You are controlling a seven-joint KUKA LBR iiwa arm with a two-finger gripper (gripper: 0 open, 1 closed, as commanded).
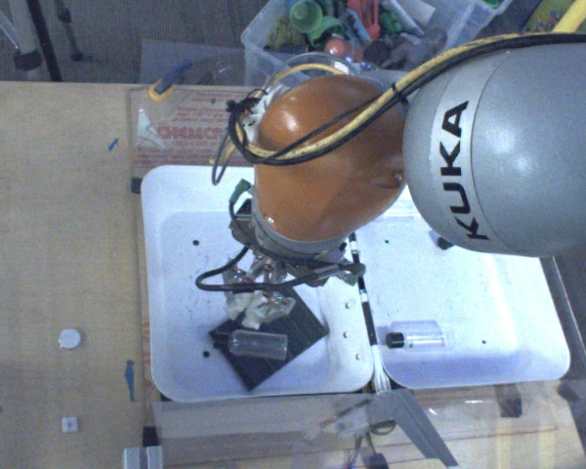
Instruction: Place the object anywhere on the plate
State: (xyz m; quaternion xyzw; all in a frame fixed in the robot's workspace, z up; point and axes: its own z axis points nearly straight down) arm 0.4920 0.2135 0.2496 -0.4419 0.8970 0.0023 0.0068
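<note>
A black square plate point(291, 338) lies tilted in the front part of the left white bin point(176, 262). A small clear tube-like object point(258, 343) lies across the plate's near side. My gripper point(262, 304) hangs just behind and above this object, under the large orange wrist band point(322, 159), which hides much of the bin's middle. From this view I cannot make out any contact between the gripper and the clear object. A second clear object with a black cap point(415, 337) lies in the right bin point(488, 360).
A clear tub of colourful toys point(371, 13) stands behind the bins. A transparent packet point(181, 125) lies at the back left. A small white disc point(69, 338) rests on the wooden bench to the left. Black cables point(220, 279) loop beside the gripper.
</note>
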